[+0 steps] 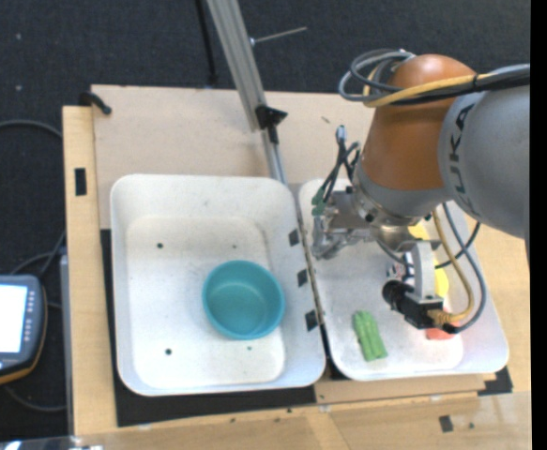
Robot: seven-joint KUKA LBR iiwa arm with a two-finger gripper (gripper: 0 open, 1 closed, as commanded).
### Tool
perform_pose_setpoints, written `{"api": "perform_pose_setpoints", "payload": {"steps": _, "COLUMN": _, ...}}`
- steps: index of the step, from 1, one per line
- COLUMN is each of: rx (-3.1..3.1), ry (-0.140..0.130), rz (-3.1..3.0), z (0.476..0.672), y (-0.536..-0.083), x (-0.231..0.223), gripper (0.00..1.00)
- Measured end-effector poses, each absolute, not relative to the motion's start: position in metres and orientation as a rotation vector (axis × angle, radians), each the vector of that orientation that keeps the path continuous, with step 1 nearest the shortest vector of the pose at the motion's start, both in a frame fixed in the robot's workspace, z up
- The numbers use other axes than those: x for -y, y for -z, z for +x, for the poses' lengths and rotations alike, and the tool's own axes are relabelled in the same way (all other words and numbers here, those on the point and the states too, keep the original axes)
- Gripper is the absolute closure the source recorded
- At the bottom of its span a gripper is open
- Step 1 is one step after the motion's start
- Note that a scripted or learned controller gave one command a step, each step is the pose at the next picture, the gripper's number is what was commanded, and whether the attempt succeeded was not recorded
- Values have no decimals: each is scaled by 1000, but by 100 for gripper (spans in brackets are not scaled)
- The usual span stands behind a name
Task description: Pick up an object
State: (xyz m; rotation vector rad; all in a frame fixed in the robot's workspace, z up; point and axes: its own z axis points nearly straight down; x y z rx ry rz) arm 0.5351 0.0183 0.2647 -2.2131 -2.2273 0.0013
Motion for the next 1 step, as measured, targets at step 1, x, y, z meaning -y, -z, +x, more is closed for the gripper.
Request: {"api": "perform_pose_setpoints", "payload": {"steps": 1, "rx": 2230, "ry": 3, "rz": -2213, "z": 533, "y": -264, "x": -71, "gripper": 100}}
